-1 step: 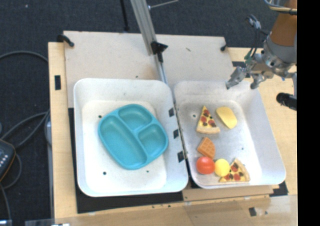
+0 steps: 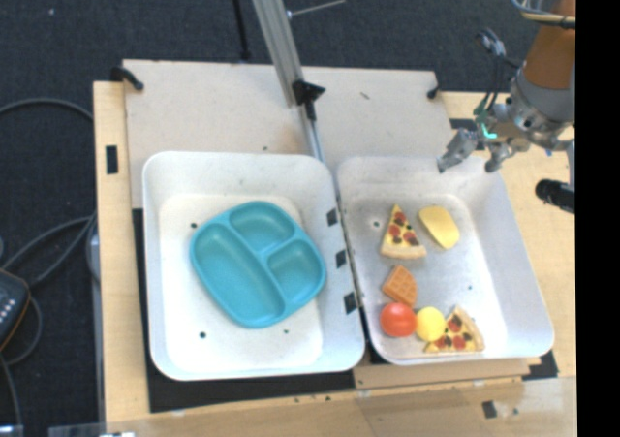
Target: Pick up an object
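My gripper (image 2: 475, 155) hangs over the far right corner of the right bin (image 2: 513, 261), open, with nothing between its fingers. Below it in that bin lie a pizza slice (image 2: 401, 234), a pale yellow cheese piece (image 2: 440, 227), a small orange waffle wedge (image 2: 399, 285), a red tomato (image 2: 396, 320), a yellow lemon (image 2: 429, 324) and a second pizza slice (image 2: 461, 331). All of these lie apart from the gripper, toward the bin's middle and near edge.
The left bin (image 2: 165, 261) holds a blue divided plate (image 2: 257, 261). A slanted metal pole (image 2: 276, 33) rises behind the bins, ending at a black clamp (image 2: 307, 92). Black cables lie on the dark floor to the left.
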Controlling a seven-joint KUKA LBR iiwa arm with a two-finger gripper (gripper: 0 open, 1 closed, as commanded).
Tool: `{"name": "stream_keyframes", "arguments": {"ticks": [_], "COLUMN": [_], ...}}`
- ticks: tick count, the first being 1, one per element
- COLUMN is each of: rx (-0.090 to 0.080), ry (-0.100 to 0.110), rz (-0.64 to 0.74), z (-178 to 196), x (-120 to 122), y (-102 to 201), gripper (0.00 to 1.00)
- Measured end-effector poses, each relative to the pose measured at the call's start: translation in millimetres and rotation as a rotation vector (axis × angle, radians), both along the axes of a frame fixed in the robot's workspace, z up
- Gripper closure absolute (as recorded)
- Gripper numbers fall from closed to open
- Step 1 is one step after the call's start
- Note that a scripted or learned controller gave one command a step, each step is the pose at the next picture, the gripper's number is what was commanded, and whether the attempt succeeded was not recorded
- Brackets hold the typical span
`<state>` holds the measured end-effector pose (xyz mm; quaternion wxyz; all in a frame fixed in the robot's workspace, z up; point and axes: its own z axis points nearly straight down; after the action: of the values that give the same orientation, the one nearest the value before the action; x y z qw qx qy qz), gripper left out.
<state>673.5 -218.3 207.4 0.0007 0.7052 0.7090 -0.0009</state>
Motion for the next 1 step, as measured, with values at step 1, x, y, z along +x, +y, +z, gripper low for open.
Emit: {"name": "stream_keyframes", "arguments": {"ticks": [1], "rx": [0.001], "ry": [0.003], "rz": [-0.004], "z": [-59.2], "x": [0.5], "y": [-8.7], "gripper": [0.0]}}
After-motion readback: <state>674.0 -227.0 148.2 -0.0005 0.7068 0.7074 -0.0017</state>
